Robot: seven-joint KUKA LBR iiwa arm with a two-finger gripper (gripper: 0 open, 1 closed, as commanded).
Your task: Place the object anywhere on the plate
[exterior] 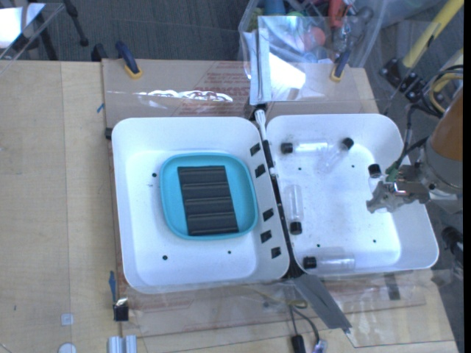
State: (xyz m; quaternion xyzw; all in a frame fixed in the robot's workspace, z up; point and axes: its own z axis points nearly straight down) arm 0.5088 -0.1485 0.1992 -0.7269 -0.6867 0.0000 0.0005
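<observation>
Two white bins side by side on table. Left bin (132, 263): teal square plate (171, 197) carrying dark ribbed block (208, 200). Right bin (419, 248): clear plastic tubes with black caps; one (293, 206) near its left wall, another (329, 259) by front edge. Tool (384, 197) low at right wall, apart from tubes, nothing visibly gripped; opening: cannot tell. Judged step: reach for tube. Centre over tube body, grip across width.

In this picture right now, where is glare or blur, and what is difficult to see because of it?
Camera view: strong glare on the clear plastic sheet behind the bins; the transparent vials almost vanish against the white right bin; the tool looks slightly soft; the teal plate with its dark ridged block is sharp.
</observation>
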